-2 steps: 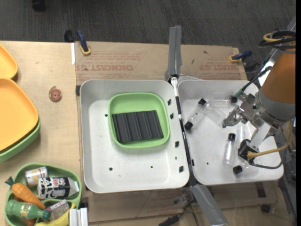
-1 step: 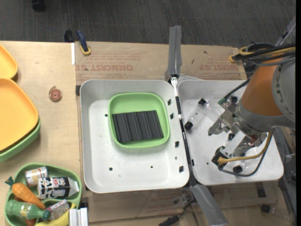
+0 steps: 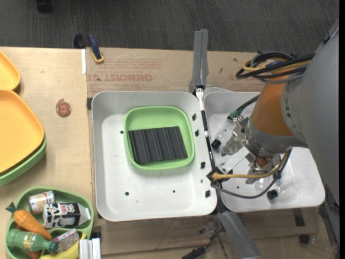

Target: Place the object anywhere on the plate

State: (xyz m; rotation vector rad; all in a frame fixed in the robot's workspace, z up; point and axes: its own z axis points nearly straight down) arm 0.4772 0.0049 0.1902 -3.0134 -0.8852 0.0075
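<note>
Plate [image 3: 159,117] fills the left bin's [image 3: 108,144] centre; end effector [image 3: 253,163] grip state unreadable.

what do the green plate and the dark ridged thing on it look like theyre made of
Green plate: likely moulded plastic, with a smooth, even colour and soft rounded rim. Dark ridged slab: matte charcoal, with parallel grooves and no shine; perhaps rubber or foam, but the view leaves that open.
</note>
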